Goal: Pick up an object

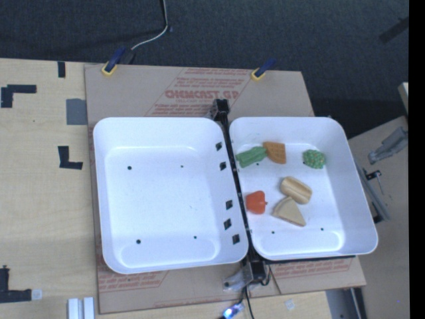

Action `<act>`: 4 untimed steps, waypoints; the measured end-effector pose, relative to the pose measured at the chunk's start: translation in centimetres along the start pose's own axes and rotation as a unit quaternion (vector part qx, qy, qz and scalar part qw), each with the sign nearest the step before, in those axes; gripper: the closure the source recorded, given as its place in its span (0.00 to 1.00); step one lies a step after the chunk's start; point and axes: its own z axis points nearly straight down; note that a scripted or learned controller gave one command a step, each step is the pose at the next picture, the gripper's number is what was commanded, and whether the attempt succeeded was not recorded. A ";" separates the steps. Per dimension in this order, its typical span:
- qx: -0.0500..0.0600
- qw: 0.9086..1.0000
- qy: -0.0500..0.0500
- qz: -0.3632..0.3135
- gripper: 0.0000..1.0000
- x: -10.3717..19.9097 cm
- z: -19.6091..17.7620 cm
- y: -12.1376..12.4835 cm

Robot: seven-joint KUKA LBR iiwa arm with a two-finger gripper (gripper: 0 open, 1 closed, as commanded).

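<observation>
The right bin (332,135) holds several small toy foods. A green pickle-like piece (252,156) lies near the divider, touching an orange-brown piece (275,152). A green broccoli-like lump (314,159) sits toward the far right. A red-orange piece (256,202) lies by the divider lower down. A tan bread roll (296,189) rests just above a tan wedge (290,212).
The left bin (159,191) stands beside the right one on a brown cardboard sheet (199,92). Black clips (230,207) line the seam between the bins. A cable (156,18) runs across the dark floor at the back. Grey metal hardware (385,148) stands at the right.
</observation>
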 end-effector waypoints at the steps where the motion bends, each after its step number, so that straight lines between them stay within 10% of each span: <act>1: -0.014 1.000 -0.005 -0.002 0.00 1.1 -14.9 -0.1; 2: -0.001 1.000 0.000 0.000 0.00 0.0 -2.7 0.0; 3: -0.013 1.000 -0.005 -0.002 0.00 0.4 -14.7 -0.1; 4: 0.002 1.000 0.001 -0.001 0.00 0.1 1.5 0.0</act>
